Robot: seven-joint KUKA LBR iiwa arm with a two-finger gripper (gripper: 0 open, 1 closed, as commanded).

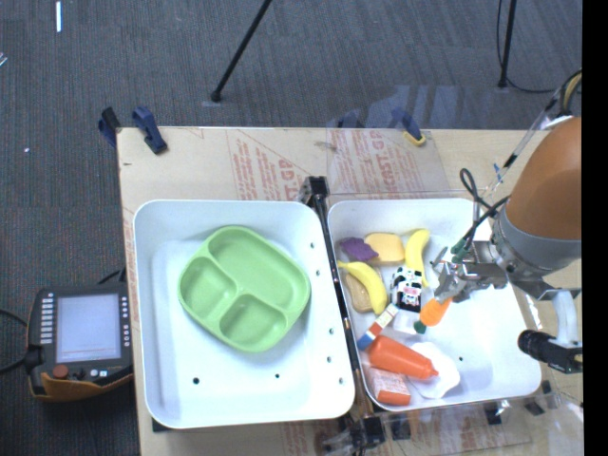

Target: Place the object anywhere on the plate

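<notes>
A light green plate with three compartments lies in the left white bin, and nothing rests on it. My gripper hangs low over the middle of the right bin. A small orange piece sits directly below and left of it, touching or nearly touching its tip. Whether that piece is held cannot be told. A black-and-white toy stands just left of the gripper.
The right bin's left half holds two yellow bananas, a purple piece, a tan piece, a large orange carrot-like toy and a white item. A tablet sits left of the bench.
</notes>
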